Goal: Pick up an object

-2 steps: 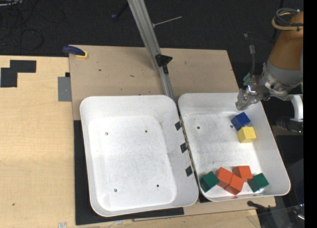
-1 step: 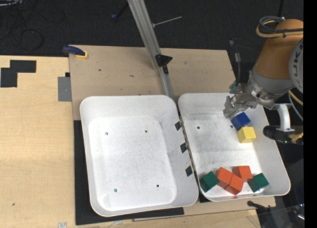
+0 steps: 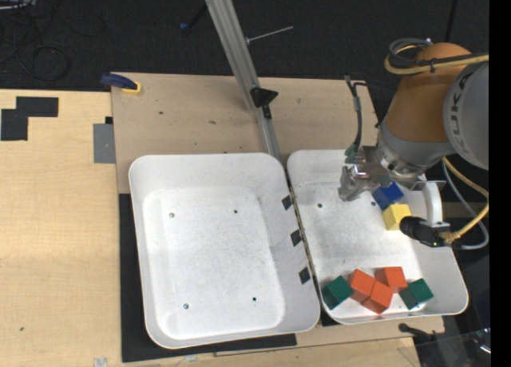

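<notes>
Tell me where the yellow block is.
In the camera view, the yellow block lies in the right bin, just below the blue block, beside the gripper.

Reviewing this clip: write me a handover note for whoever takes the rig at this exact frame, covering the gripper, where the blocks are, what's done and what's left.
Gripper: low over the upper part of the right white bin, nothing visibly held; I cannot tell how the jaws stand.
Blocks, all in the right bin: small blue cube and small yellow cube just right of the gripper, beside the wrist; along the bottom edge, a dark green block, a cluster of orange blocks and a second green block.
Left white bin: no blocks seen.
Done: no pick yet.
Left: grasp one block and lift it.
</notes>
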Tool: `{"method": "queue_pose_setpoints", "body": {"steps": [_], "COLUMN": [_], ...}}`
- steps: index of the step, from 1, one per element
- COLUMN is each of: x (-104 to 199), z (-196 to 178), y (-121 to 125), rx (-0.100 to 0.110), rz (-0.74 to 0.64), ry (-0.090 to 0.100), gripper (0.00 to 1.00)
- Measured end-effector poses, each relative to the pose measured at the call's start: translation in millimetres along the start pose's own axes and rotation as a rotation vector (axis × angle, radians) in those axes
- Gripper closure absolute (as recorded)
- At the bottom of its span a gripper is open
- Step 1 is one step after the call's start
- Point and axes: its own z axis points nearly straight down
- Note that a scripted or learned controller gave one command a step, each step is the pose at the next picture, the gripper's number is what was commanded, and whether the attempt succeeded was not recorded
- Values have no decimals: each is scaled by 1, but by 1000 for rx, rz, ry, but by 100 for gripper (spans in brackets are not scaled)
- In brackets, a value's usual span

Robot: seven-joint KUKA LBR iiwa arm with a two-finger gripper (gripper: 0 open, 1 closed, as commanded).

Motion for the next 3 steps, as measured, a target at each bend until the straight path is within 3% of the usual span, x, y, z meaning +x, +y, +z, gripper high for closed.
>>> {"method": "queue_pose_setpoints", "body": {"steps": [2,3], "x": [107,152], "z": [-1,-25], "y": [-31,-39], "rx": [1,-4], "rz": [0,0], "ry": [0,-2], "gripper": [100,100]}}
